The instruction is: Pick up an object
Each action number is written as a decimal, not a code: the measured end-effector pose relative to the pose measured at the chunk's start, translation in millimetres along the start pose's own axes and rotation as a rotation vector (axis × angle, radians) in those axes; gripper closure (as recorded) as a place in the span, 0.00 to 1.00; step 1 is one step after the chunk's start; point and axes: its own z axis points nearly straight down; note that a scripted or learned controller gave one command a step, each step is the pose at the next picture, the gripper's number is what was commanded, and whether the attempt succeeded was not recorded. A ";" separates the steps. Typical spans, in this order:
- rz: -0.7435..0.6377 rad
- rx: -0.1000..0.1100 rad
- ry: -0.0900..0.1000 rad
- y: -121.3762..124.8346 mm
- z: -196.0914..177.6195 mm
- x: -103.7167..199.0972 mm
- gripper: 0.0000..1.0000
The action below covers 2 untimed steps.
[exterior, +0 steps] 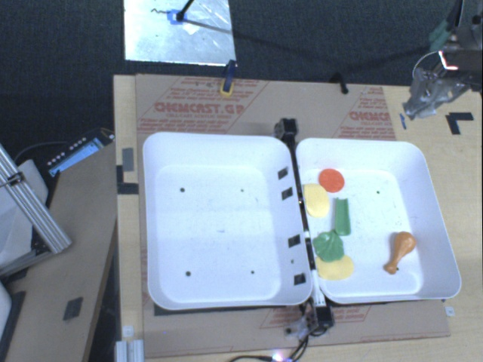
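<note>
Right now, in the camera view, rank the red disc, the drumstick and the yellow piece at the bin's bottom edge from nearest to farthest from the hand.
From the hand, top right beyond the bins:
1. Red disc, upper part of the right bin.
2. Drumstick, lower right of that bin.
3. Yellow piece, lower left, beside the divider.

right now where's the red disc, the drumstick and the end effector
red disc (331, 179), camera view, its centre
drumstick (399, 252), camera view, mid shaft
end effector (419, 105), camera view, between its tips

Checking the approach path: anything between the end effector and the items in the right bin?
Nothing visible. The end effector sits at upper right, outside the right bin. The red disc and drumstick lie exposed.
</note>
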 end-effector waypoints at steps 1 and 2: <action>0.004 -0.002 -0.001 -35.4 -0.1 -15.7 1.00; 0.007 -0.003 -0.004 38.0 1.3 -77.2 1.00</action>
